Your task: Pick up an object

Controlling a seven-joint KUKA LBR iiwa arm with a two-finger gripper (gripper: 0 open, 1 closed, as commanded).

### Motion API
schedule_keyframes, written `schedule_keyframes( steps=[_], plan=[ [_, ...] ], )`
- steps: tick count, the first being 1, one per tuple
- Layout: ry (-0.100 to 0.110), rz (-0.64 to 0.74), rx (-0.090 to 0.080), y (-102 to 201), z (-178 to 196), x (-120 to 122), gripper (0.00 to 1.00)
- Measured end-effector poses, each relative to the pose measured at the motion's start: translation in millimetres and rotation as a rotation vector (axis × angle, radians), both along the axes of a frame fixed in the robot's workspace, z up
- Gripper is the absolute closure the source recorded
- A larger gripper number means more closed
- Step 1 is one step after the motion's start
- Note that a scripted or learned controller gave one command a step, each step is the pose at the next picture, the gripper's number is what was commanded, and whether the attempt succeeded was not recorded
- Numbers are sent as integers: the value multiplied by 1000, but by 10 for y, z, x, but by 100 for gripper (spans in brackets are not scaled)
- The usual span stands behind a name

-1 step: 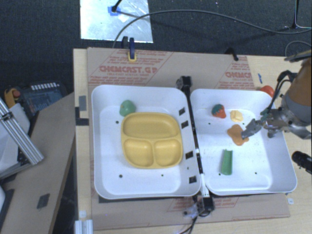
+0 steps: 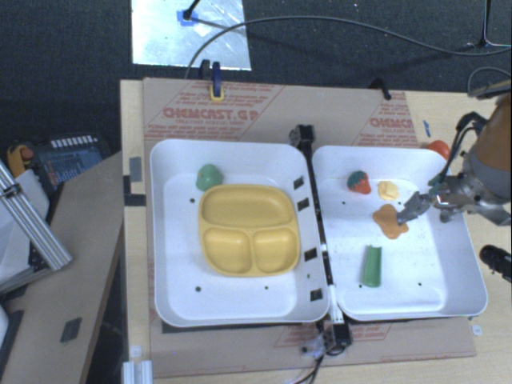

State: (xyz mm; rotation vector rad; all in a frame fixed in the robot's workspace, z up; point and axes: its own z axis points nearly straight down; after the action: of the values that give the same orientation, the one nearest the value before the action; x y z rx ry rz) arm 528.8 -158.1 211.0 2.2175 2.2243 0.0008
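The right bin (image 2: 448,286) holds a red and green strawberry-like piece (image 2: 358,182), a small yellow piece (image 2: 388,190), a flat orange piece (image 2: 390,222) and a green stick (image 2: 372,265). My gripper (image 2: 414,209) reaches in from the right. It hangs low over the bin, its tip just right of the orange piece and at its upper edge. Nothing shows as lifted off the bin floor.
In the left bin (image 2: 172,294) lie a yellow divided tray (image 2: 248,229) and a round green piece (image 2: 210,176) at its upper left. A black divider (image 2: 314,214) runs between the bins. A red-orange thing (image 2: 438,147) sits just beyond the right bin's far corner.
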Motion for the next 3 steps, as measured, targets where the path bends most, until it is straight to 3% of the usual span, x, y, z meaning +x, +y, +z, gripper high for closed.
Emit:
schedule_keyframes(
  steps=[2, 3],
  plan=[
    [3, -2, 1, -20, -1045, 86, 0],
    [1, -2, 1, -17, -1274, 91, 0]
  ],
)
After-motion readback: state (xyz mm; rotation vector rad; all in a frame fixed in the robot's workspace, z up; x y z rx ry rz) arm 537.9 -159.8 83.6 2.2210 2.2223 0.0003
